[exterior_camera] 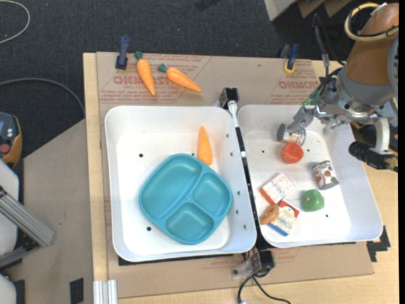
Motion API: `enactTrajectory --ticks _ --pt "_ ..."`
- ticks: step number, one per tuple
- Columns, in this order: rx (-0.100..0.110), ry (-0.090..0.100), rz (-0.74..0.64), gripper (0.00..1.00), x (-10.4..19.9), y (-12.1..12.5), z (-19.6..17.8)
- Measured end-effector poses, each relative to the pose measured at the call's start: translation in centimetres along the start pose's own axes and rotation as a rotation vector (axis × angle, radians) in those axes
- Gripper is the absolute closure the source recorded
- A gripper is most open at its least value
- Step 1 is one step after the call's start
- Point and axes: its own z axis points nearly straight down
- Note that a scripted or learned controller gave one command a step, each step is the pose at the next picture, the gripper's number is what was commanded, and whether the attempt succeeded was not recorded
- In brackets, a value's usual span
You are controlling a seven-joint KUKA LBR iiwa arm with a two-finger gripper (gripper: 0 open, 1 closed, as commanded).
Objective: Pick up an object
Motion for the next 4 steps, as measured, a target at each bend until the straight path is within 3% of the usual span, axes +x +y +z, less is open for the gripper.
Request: enactTrajectory --ticks 1,2,3,4 --pt "0.013 0.003 0.002 0.0 -1.1 -2.2 10.3" --pt "-0.004 -0.001 -0.003 0.0 0.0 2.0 10.5" --pt "-0.002 -0.001 -0.003 0.0 1.8 3.0 10.5" --pt "0.005 0.001 0.001 0.0 1.7 -0.3 10.6"
